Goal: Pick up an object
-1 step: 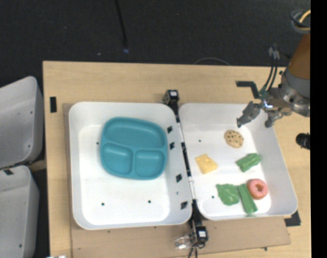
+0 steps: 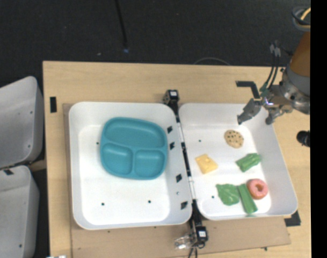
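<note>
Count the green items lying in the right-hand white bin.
3. A small green chunk lies toward the right wall, below the cookie. A flat green leafy piece lies near the front. A long green stick lies beside it, touching the pink donut.

A single fixed camera looks steeply down from above at a slight slant on the whole counter [image 2: 56, 160], both white bins [image 2: 88, 198] side by side

My bins [image 2: 88, 208] are white; the divided plate [image 2: 134, 148] is teal. I see a tan, dark-speckled cookie [image 2: 234, 138], yellow cheese [image 2: 206, 164], a pink doughnut [image 2: 257, 188].
</note>
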`<state>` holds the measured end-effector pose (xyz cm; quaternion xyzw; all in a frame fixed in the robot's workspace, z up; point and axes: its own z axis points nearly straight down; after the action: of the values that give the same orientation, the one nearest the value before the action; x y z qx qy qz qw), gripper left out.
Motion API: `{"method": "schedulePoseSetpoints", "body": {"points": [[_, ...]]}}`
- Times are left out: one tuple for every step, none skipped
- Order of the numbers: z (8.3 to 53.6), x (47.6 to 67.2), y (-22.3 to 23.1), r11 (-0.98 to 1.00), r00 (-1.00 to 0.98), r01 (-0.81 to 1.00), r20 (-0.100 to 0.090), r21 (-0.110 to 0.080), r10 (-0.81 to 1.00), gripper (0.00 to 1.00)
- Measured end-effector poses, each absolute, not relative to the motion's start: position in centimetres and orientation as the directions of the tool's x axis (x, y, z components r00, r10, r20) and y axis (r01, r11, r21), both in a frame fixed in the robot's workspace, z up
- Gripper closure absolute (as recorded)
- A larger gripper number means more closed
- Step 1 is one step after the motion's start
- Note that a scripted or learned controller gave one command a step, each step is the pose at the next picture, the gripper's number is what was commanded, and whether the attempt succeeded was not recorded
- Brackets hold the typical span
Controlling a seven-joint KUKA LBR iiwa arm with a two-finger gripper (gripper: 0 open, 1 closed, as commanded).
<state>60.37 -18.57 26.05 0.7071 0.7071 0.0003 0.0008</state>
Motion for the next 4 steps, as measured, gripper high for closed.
{"method": "schedulePoseSetpoints", "body": {"points": [[19.7, 60.6, -18.7, -0.002, 0.002, 1.000, -0.001, -0.004, 1.000, 0.00], [14.7, 60.2, -17.9, -0.004, 0.004, 1.000, -0.001, -0.004, 1.000, 0.00], [9.8, 60.1, -18.0, -0.006, 0.006, 1.000, -0.002, -0.003, 1.000, 0.00], [11.2, 60.3, -18.1, -0.009, 0.009, 1.000, -0.003, 0.005, 1.000, 1.00]]}}
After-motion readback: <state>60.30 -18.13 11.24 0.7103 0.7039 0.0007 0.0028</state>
